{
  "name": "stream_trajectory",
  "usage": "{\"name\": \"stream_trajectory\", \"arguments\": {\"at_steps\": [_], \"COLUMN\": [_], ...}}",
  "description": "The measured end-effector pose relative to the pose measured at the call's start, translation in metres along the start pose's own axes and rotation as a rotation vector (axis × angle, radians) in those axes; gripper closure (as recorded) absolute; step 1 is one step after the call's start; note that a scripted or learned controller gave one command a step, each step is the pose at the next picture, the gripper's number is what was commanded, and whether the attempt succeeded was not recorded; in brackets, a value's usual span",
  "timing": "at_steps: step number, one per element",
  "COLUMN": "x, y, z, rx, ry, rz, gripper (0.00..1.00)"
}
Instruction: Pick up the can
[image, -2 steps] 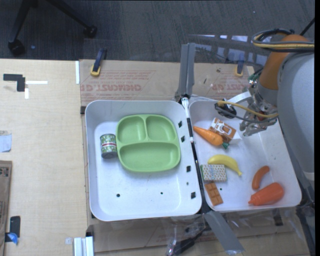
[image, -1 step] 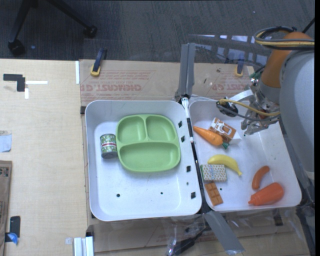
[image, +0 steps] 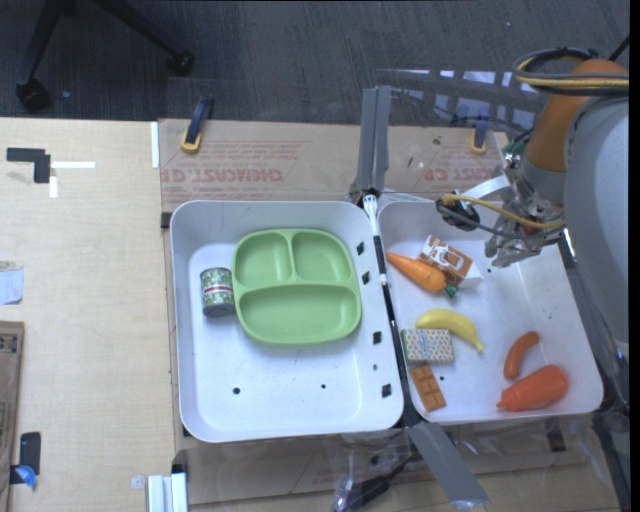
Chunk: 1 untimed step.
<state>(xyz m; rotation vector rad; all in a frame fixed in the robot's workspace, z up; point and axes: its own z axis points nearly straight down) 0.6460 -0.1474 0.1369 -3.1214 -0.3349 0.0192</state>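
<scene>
Gripper (image: 515, 243) hangs over the upper part of the right bin (image: 575, 310), and from this angle I cannot tell how it is set, nor is anything seen in it. To do the step well, I judge the arm (image: 600, 170) has to cross the divider into the left bin (image: 185, 330) — a long reach from where it stands — and come down plumb over the can (image: 216, 292). That can lies near the left wall, just beside the green plate (image: 297, 286) (perhaps touching its rim), so the plate side is tight; closing along the free direction looks safer than wedging against the plate. As to pose: the grey bulk fills the right edge, the orange band (image: 565, 120) sits above the wrist, and the tool points down and leftward, near the small carton (image: 447, 258) and carrot (image: 416, 271).
</scene>
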Motion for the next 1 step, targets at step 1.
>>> {"name": "stream_trajectory", "arguments": {"at_steps": [1], "x": [-0.0007], "y": [0.0008], "z": [-0.0088], "rx": [0.001], "ry": [-0.002], "rz": [0.0], "gripper": [1.0]}}
